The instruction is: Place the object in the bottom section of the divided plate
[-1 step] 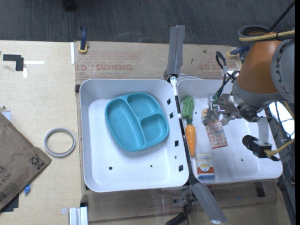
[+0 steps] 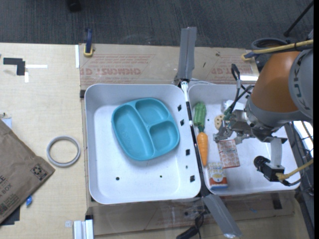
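A blue divided plate [image 2: 144, 128] lies in the left bin [image 2: 99, 168], with one long section and two smaller ones. The right bin [image 2: 249, 180] holds a green vegetable [image 2: 199, 115], an orange carrot [image 2: 202, 147], a small round biscuit-like piece [image 2: 219, 119], a red and white packet [image 2: 229, 153] and a small carton [image 2: 218, 176]. My gripper [image 2: 224, 131] hangs low over the right bin, just above the packet's top edge and right of the carrot. The wrist hides its fingers.
A roll of tape [image 2: 63, 150] and a brown cardboard box [image 2: 17, 176] lie on the bench to the left of the bins. A grey divider bar [image 2: 187, 54] stands between the bins at the back. Cables [image 2: 271, 171] trail on the right.
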`<action>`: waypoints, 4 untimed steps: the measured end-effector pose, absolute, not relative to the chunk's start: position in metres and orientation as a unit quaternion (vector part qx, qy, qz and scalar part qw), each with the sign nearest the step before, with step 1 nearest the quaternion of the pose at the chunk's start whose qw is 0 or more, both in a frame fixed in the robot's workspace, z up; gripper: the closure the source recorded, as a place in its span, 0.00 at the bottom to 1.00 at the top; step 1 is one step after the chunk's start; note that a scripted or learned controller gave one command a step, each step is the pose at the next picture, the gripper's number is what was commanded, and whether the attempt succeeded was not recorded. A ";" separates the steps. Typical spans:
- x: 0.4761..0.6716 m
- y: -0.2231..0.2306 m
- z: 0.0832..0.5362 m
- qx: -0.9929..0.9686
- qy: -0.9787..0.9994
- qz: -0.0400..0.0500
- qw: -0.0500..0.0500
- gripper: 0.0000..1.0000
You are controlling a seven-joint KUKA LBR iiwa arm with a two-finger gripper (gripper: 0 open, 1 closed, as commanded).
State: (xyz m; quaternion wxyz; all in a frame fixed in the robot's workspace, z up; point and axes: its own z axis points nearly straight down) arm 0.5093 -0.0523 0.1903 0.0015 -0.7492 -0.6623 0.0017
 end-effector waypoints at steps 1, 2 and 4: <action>0.575 0.033 0.190 -0.748 -0.664 0.002 0.001 1.00; 0.651 0.107 0.222 -0.706 -0.709 0.002 0.000 1.00; 0.603 0.179 0.172 -0.714 -0.700 0.003 0.000 0.00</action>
